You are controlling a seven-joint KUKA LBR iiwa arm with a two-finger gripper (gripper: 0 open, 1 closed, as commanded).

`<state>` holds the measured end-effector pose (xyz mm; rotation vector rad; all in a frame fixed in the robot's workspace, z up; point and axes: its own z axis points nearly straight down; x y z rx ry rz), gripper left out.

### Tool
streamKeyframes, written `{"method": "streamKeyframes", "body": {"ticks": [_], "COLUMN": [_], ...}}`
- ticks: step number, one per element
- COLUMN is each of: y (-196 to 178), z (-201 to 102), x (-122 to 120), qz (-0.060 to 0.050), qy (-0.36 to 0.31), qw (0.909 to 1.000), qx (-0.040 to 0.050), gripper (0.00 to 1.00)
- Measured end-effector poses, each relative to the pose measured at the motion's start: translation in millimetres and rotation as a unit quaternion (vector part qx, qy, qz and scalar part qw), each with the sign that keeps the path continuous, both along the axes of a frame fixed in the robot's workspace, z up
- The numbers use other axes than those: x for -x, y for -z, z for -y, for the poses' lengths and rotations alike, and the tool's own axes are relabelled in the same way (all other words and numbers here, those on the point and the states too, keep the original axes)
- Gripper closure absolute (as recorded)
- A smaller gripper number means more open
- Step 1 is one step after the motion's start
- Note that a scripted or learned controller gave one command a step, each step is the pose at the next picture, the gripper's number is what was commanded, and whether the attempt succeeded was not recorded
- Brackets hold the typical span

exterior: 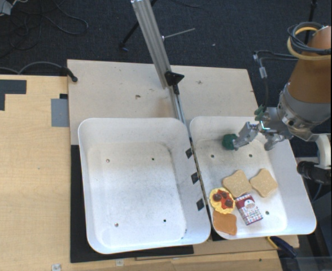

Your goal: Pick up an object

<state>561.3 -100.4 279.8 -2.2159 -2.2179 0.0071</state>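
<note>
So the bench (126, 86) has the two white bins side by side. The left bin (135, 185) is the bigger-looking one from this angle, just a speckled white floor. The right bin (284, 219) has all the stuff in it. The arm (310, 78) comes in from the right, orange band up top, grey wrist hanging over the far right part of that bin.

The gripper (255, 135) is angled down and leftward, and its left finger tip sits right up against a small dark green object (229, 141) near the far left part of the right bin. Honestly can't tell if it's clamped on it or just touching, too small and blurry.

Toward the near end of that bin: two toast slices (250, 183) side by side, a red carton (249, 209), a little pizza-looking toy (222, 200) and an orange piece (225, 224) just below it.
</note>
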Motion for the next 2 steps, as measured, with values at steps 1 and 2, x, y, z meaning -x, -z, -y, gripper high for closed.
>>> {"method": "streamKeyframes", "body": {"ticks": [1,2], "y": [-2.2,59.6], "z": [1.5,4.0], "x": [-0.5,-5.4], "qz": [0.003,-0.001], "qy": [0.002,0.000], "qw": [1.0000,1.0000], "qx": [0.0003,0.0000], "gripper": [0.00,0.00]}}
